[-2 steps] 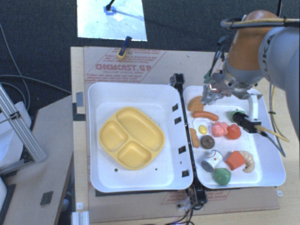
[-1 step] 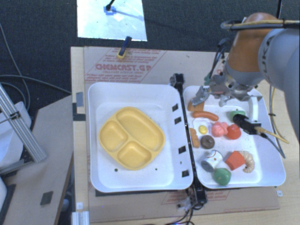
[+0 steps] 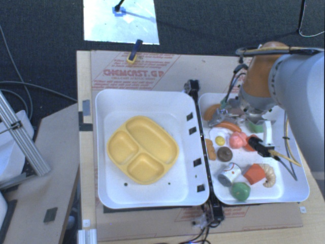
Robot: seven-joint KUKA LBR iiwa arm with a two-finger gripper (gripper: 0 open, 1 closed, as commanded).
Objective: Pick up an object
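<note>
arm (image 3: 299, 85) cut off at right edge, hand's fingers hidden

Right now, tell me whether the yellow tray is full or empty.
Empty: the yellow divided tray in the left bin shows three bare compartments, nothing inside.

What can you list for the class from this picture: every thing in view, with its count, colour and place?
White bins: 2, white, side by side on the bench.
Divided tray: 1, yellow, three compartments, in the left bin.
Fried egg toy: 1, white with yellow yolk, right bin, upper left.
Pink toy: 1, pink, right bin, centre.
Brown round toy: 1, brown, right bin, below the egg.
Orange block: 1, orange-red, right bin, lower part.
Shrimp toy: 1, pale orange, right of the block.
Green ball: 1, green, right bin, near front edge.
Small cup: 1, white and grey, above the ball.
Robot arm: 1, grey with orange band, over the right bin.
Gripper: 1, low over the bin's upper part.
</note>
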